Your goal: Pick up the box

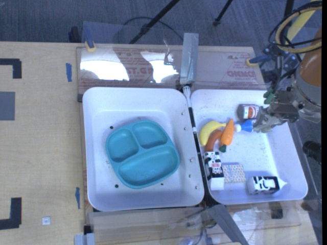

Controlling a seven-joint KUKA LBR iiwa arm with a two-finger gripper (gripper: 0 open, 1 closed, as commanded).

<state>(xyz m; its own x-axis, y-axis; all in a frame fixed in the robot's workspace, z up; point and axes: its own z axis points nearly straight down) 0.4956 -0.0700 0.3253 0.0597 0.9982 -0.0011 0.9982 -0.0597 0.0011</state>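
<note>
In the right bin (286,152), a flat box (232,173) with a speckled pink top lies near the front left corner. A black-and-white patterned piece (213,165) sits against its left side. A small black-and-white carton (264,184) lies to its right by the front wall. My gripper (264,121) hangs over the back right part of this bin, well behind the box and apart from it. It is next to a small can (249,111) and a blue item (247,127).
A yellow banana (209,130) and an orange carrot (227,133) lie mid-left in the right bin, behind the box. The left bin (97,106) holds a blue divided plate (142,153). A metal divider (194,137) runs between the bins.
</note>
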